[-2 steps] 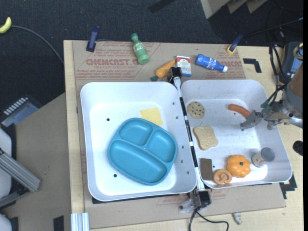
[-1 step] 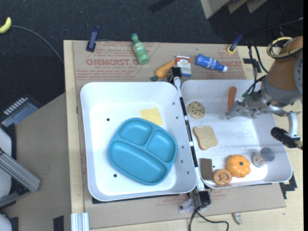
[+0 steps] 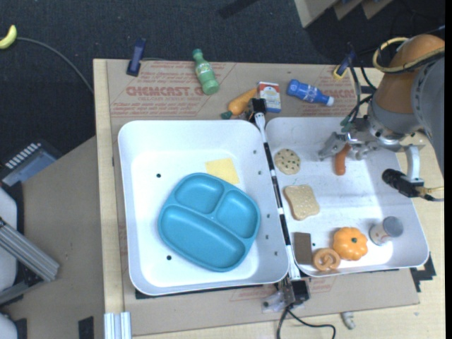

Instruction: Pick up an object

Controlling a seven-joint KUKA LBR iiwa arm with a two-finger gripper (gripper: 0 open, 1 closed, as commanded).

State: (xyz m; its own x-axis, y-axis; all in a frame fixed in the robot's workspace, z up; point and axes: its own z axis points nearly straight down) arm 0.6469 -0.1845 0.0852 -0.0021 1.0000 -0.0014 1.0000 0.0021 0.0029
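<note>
My gripper (image 3: 343,151) is low over the far part of the right bin (image 3: 395,189), its fingers spread apart and open. A small red sausage (image 3: 340,162) lies on the bin floor between and just below the fingertips, and nothing is clamped. In the same bin are a round cookie (image 3: 287,161), a slice of bread (image 3: 302,201), an orange pumpkin (image 3: 350,244), a pretzel (image 3: 326,260), a brown block (image 3: 302,246) and a grey can (image 3: 387,229).
The left bin (image 3: 141,154) holds a blue divided plate (image 3: 208,221) and a yellow cheese slice (image 3: 223,169). Behind the bins on the bench lie a green bottle (image 3: 206,73), a blue bottle (image 3: 309,92), a carrot (image 3: 244,101) and a small carton (image 3: 269,96).
</note>
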